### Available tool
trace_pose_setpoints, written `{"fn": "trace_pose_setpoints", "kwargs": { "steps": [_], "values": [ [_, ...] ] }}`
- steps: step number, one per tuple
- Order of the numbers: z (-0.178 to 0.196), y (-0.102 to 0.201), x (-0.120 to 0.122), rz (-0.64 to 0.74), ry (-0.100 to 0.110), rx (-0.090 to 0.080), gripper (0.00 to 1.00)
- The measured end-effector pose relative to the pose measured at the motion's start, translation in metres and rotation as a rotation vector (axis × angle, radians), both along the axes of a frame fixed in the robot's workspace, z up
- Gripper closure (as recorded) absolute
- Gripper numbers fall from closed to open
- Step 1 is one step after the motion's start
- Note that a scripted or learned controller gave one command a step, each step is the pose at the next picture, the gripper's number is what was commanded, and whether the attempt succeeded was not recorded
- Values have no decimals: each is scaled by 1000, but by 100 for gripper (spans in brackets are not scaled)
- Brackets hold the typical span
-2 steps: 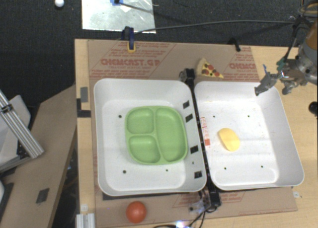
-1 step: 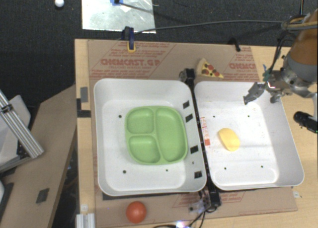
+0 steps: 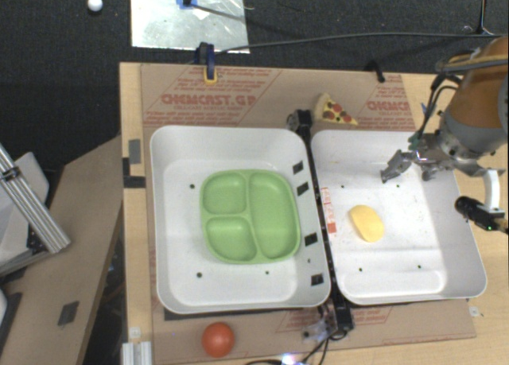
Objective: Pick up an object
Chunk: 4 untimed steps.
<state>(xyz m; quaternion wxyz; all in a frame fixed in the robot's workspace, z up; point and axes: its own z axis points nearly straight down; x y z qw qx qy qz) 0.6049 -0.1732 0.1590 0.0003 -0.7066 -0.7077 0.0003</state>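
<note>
Camera view, looking down at a slant on the surface (image 3: 159,109) and its two shallow white bins. The task stood at an early stage: nothing had been lifted, and the approach, the grasp and the lift all remained, as far as could be judged. The tool (image 3: 407,161) hung over the upper part of the right bin (image 3: 445,276), at the end of the grey arm (image 3: 477,109) entering from the right; whether it was released or clenched could not be told from this angle, and nothing was seen in it. The likeliest object for picking, a single yellow rounded piece (image 3: 367,223), lay on the floor of the right bin, below and to the left of the tool and apart from it. The left bin (image 3: 171,196) held one green divided plate (image 3: 249,215) with three compartments. Outside the bins were one pizza-slice toy (image 3: 336,110) just beyond the right bin's far edge, one orange-red ball (image 3: 217,339) on the surface near the left bin's front edge, and one small white ball (image 3: 95,3) on the dark ground at upper left.
</note>
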Motion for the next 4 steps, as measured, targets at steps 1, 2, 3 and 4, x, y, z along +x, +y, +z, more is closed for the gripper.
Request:
{"fn": "trace_pose_setpoints", "kwargs": {
  "steps": [1, 2, 3, 4],
  "values": [
    [-46, 6, -6, 0, 0, 1, 0],
    [-33, 6, -5, 0, -4, -1, 100],
    [27, 13, -1, 3, -6, -1, 100],
    [45, 13, 0, 4, -4, 0, 100]
  ]
}}
